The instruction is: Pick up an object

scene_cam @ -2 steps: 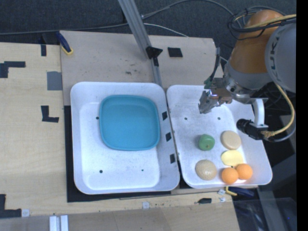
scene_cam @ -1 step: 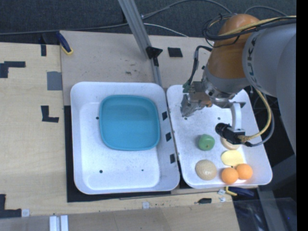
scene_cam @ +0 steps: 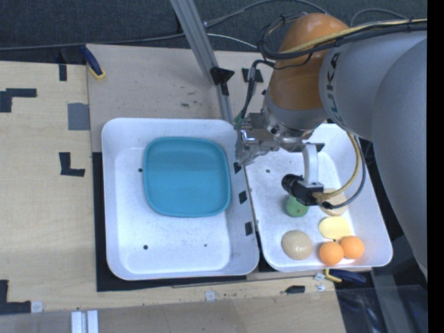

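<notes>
Pick not yet done: nothing seen held. Gripper point(scene_cam: 245, 144) above right bin point(scene_cam: 272, 200), at its far-left corner by the rim; open or closed, cannot tell. Candidates all lie loose in right bin:
- green object point(scene_cam: 297, 209), mid-bin, small, rounded, top partly hidden
- beige ball point(scene_cam: 297, 244), orange balls point(scene_cam: 331, 253), pale yellow piece point(scene_cam: 334, 226), along near edge

Left to do: descend, grasp, lift.
</notes>
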